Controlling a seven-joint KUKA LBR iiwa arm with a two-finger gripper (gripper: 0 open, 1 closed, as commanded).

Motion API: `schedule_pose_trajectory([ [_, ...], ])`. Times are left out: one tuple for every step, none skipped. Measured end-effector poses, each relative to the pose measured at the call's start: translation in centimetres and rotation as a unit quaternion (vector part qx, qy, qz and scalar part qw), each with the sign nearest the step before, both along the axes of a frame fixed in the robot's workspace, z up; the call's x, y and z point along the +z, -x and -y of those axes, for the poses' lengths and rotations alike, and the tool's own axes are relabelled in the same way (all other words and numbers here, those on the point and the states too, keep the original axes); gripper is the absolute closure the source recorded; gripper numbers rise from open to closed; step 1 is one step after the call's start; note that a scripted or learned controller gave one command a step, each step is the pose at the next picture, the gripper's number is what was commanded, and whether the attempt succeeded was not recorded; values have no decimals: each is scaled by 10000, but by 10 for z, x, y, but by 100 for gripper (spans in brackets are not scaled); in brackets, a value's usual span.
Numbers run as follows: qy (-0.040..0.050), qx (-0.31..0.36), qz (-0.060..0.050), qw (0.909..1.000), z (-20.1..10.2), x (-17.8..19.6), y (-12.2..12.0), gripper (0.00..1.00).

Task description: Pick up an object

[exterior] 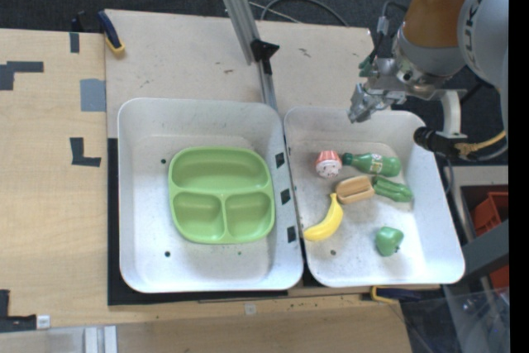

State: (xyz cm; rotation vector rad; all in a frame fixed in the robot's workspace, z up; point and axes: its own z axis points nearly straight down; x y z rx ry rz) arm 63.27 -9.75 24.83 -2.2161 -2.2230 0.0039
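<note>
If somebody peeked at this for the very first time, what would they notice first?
Probably the big green divided plate sitting in the left bin. Next, the bright toy food in the right bin, mostly the yellow banana. The robot's gripper hangs over that bin's far edge.

One fixed camera looks down slantwise on both bins

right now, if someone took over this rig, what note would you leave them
Gripper: above the far rim of the right bin, holding nothing that can be seen.
Right bin: banana, hot dog, green bottle, green pickle, green pepper, small pink and white toy.
Left bin: green divided plate.
Done: nothing picked.
Left: descend, grasp one object, lift.
</note>
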Motion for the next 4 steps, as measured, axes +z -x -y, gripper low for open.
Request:
schedule_pose_trajectory([
  [-5, 12, 10, 10000, -46, 5, 20, 100],
  [-2, 4, -7, 10000, -84, -6, 52, 100],
  [-7, 20, -2, 10000, -137, -2, 79, 100],
  [-6, 23, -3, 10000, -193, -7, 97, 100],
])
